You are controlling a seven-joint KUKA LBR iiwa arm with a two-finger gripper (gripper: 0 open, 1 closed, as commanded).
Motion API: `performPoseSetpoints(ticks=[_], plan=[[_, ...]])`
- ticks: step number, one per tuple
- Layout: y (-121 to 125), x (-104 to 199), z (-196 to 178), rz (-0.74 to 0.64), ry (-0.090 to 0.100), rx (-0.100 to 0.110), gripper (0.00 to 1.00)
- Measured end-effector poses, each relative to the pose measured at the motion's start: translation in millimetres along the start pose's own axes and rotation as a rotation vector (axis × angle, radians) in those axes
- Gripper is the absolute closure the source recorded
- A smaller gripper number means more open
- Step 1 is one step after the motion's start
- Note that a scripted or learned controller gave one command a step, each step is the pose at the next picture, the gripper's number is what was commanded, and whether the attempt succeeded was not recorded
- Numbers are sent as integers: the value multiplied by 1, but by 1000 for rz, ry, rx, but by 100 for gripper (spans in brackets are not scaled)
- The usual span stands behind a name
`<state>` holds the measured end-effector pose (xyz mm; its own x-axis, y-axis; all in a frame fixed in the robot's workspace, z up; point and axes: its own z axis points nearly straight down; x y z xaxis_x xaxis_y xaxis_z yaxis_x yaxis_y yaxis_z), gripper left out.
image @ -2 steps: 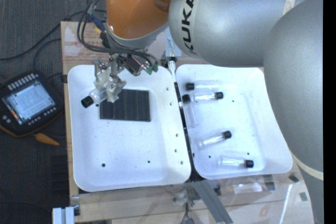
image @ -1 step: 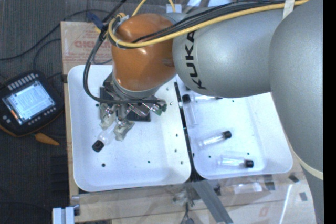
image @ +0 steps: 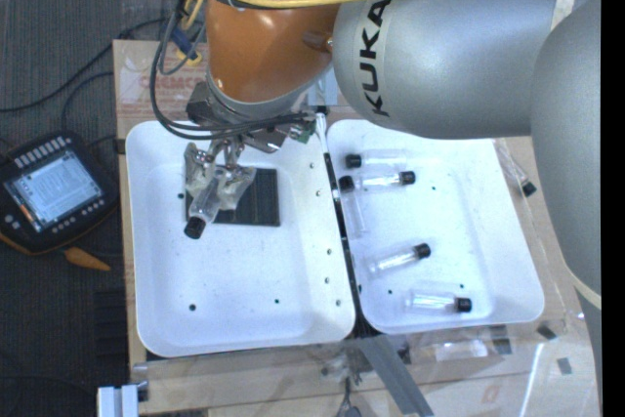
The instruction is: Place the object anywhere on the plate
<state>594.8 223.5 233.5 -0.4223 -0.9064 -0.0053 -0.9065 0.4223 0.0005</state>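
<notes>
Over the left bin [image: 166, 308]: arm [image: 439, 44] reaching from the right.
Jaws clamp a clear vial [image: 205, 205] above the dark plate [image: 256, 200]; wooden surface [image: 137, 73] beneath.

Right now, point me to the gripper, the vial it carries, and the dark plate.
gripper [image: 217, 173]: camera view, between fingertips.
vial [image: 201, 215]: camera view, clear body above black cap.
dark plate [image: 260, 201]: camera view, bare right half.

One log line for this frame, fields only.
arm: over left bin | gripper: jaws shut on vial | vial: tilted, black cap down-left, over dark plate edge | right bin: four vials
</notes>
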Motion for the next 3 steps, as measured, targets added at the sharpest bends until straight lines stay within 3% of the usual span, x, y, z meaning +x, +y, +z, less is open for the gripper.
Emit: performPoseSetpoints(ticks=[1,2,3], plan=[[82,49,95,211,5,-2,100],[34,12,60,-273,1,-3,100],[18,8,-21,-362,-1,-1,100]])
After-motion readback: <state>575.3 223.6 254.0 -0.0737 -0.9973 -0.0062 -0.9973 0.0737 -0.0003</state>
